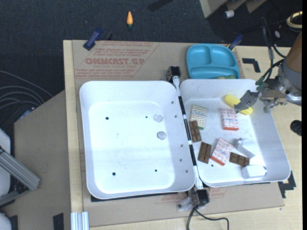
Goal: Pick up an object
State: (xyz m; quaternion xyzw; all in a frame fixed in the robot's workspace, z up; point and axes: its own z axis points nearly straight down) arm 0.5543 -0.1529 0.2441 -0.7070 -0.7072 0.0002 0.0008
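Right bin (280, 150), near end: brown bars, red-white packets. Farther in, yellow piece (233, 101) by the far wall. Claw (249, 99) hovers touching-close beside it; open or closed, cannot tell. Judged: approach step. Next: descend squarely over yellow piece.

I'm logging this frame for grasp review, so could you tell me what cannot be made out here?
- Gripper: dark and blurred over the yellow object in the camera view; whether it holds anything is unclear.
- Yellow object: partly covered by the gripper.
- Blue tray: near edge hidden behind the right bin.
- Snack packets: print too small to read.
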